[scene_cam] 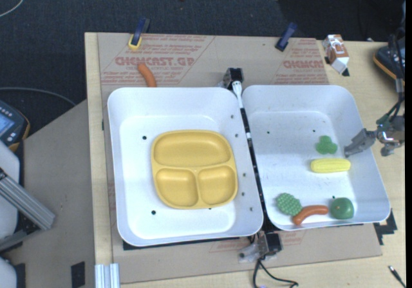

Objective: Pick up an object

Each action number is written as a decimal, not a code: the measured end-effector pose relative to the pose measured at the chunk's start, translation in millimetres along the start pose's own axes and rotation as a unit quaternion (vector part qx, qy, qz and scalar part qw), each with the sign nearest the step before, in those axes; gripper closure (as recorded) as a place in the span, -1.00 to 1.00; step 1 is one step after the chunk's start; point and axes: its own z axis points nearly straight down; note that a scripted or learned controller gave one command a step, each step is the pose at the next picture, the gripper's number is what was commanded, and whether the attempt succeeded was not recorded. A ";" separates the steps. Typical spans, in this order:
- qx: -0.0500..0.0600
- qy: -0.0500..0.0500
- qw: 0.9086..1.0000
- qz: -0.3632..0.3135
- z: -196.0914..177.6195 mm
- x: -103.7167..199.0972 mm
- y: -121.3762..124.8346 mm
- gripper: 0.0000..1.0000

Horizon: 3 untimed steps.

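The right white bin (302, 103) holds several toy foods. A small green piece (326, 145) lies near its right side, with a yellow corn cob (330, 165) just below it. Along the front wall lie a bumpy green piece (289, 203), an orange sausage (309, 214) and a round green piece (342, 208). My gripper (360, 142) reaches in over the bin's right rim, low and just right of the small green piece and the corn. Nothing is seen in its grasp.
The left white bin (129, 151) bears a yellow divided plate (193, 169). An orange sausage (147, 75) lies on the cardboard behind it. Clamps (136, 38) (285, 37) hold the board's far edge. A small carton (335, 52) sits at the back right.
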 end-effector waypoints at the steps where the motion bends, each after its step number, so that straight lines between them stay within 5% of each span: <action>1: 0.000 0.000 1.000 0.000 63.7 2.6 1.8 -1.00; 2: 0.000 0.000 1.000 0.000 126.8 5.6 -2.0 -1.00; 3: -0.002 0.001 1.000 -0.001 134.9 7.2 -1.7 -1.00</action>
